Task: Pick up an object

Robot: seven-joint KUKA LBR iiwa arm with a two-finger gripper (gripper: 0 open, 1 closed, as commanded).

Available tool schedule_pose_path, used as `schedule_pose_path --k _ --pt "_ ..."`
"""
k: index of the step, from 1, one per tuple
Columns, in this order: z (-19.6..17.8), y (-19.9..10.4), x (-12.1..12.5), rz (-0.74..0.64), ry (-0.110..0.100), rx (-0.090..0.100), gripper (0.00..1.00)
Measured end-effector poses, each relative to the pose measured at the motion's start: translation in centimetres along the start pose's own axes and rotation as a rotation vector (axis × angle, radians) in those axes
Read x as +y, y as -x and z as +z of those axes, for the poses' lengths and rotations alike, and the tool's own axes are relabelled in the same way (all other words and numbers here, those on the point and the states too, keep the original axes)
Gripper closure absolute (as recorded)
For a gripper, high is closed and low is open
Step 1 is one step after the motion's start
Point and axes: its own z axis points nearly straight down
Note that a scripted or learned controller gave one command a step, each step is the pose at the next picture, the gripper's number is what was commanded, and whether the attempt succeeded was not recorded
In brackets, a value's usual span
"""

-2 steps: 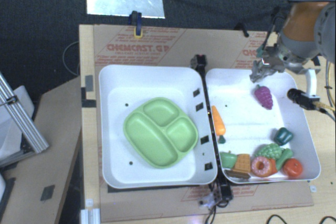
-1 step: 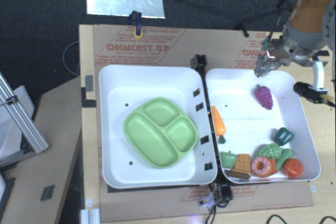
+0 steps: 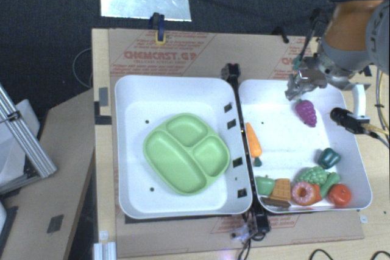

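My gripper (image 3: 300, 86) hangs over the far right part of the right bin (image 3: 274, 112). From this slanted view its tip is a grey blur, and whether it stands apart or together I cannot tell. My own wrist hides whatever is right behind it.

Just beside the gripper, at about 5 o'clock, lies a bunch of purple toy grapes (image 3: 306, 112) on the bin floor. I can't make out whether it touches me.

Farther out, at 7 o'clock, an orange toy carrot (image 3: 253, 142) lies along the bin's left wall. Well apart at 6 o'clock, the near edge of the bin is crowded:
- a dark green pepper (image 3: 328, 158)
- a lumpy green piece (image 3: 314, 176) (broccoli, perhaps; too small to be sure)
- a red tomato (image 3: 340, 193)
- a pink-iced donut (image 3: 303, 192)
- a tan waffle-like square (image 3: 281, 190)
- a green lump (image 3: 265, 184) partly tucked behind the square

These pieces overlap, so their outlines are hard to separate.

At 8 o'clock, in the left bin (image 3: 140, 100), sits a pale green divided plate (image 3: 186, 153).
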Motion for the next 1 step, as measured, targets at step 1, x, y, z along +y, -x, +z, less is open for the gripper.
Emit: schedule_pose_path --k 1 --pt "-0.99 -4.04 -3.36 -0.001 -0.001 0.001 1.0"
